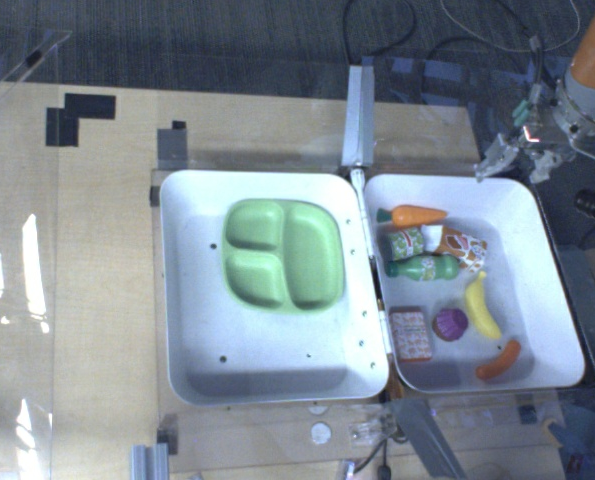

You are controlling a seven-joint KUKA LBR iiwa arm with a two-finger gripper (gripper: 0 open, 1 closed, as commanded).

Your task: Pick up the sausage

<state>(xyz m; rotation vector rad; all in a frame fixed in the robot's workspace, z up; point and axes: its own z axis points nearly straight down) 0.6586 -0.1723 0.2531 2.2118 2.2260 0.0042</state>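
Note:
The sausage (498, 360) is a short orange-red piece lying at a slant in the front right corner of the right bin (552, 268). My gripper (512, 166) hangs over the back right rim of that bin, far behind the sausage. Its two fingers stand apart, open, with nothing between them.
The right bin also holds a carrot (417, 215), a green bottle (424, 267), a red packet (465, 249), a yellow banana (482, 308) just behind the sausage, a purple ball (450, 324) and a small box (410, 334). A green divided plate (282, 253) lies in the left bin (192, 298).

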